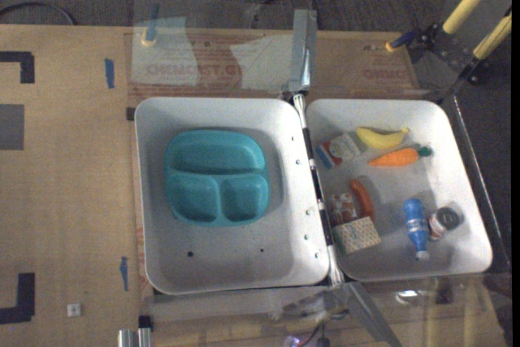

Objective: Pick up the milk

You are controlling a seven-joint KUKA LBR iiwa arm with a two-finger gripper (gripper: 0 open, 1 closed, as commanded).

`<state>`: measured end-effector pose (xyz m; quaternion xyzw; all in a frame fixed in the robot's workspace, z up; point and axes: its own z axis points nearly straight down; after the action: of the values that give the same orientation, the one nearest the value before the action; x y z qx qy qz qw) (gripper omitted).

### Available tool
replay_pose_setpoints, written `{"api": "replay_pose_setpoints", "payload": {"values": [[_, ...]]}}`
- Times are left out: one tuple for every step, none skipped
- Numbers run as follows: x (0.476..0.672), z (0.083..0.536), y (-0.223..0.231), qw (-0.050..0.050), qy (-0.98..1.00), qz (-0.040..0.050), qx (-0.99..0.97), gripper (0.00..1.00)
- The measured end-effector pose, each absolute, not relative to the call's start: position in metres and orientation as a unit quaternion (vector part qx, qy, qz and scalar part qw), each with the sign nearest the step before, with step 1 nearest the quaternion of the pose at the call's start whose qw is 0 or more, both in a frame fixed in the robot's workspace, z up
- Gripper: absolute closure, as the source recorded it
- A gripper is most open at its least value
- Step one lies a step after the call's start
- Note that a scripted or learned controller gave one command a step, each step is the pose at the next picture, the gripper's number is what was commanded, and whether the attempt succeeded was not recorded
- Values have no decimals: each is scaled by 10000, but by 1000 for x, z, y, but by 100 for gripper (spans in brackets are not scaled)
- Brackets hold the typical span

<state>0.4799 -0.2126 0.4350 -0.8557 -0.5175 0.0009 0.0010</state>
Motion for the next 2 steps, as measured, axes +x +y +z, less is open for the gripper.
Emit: {"api": "replay_pose_setpoints", "payload": {"values": [[479, 435, -217, -4, -4418, 0, -8971, 100], [479, 435, -217, -4, -4419, 1, -8971, 0]]}}
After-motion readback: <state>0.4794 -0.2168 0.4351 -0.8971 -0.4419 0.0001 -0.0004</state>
